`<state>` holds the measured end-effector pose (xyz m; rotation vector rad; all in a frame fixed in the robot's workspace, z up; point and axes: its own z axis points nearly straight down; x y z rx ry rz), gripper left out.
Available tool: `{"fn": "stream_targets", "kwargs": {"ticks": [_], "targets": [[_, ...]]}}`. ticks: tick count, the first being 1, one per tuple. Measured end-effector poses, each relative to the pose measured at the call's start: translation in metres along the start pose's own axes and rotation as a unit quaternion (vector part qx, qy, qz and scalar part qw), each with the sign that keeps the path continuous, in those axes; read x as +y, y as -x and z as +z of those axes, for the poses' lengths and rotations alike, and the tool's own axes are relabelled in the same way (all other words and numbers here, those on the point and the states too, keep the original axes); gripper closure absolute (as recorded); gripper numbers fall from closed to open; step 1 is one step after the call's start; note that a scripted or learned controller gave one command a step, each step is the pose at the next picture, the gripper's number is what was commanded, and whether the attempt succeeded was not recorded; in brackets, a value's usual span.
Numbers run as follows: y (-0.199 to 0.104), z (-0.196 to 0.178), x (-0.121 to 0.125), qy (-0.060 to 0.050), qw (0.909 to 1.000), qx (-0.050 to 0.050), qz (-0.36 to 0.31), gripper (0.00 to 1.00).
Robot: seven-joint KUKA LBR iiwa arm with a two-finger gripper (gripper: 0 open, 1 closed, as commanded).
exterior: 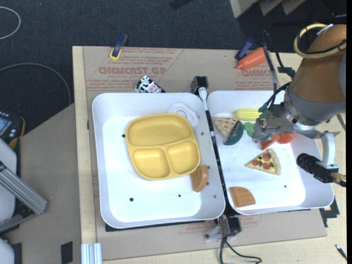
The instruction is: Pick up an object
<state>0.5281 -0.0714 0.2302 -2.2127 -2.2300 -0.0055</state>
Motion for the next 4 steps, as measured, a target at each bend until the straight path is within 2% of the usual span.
{"fn": "stream_targets", "kwargs": {"ticks": [1, 2, 3, 4], "targets": [[-0.020, 0.012, -0.006, -0.003, 1.0000, 0.000, 0.002, 1.00], [-0.024, -0.003, 0.004, 0.001, 1.0000, -0.002, 0.003, 1.00], [-0.029, 0.016, -0.001, -0.003, 1.0000, -0.001, 0.004, 1.00], [-0.029, -0.003, 0.005, 0.001, 1.0000, -0.002, 0.003, 1.00]]}}
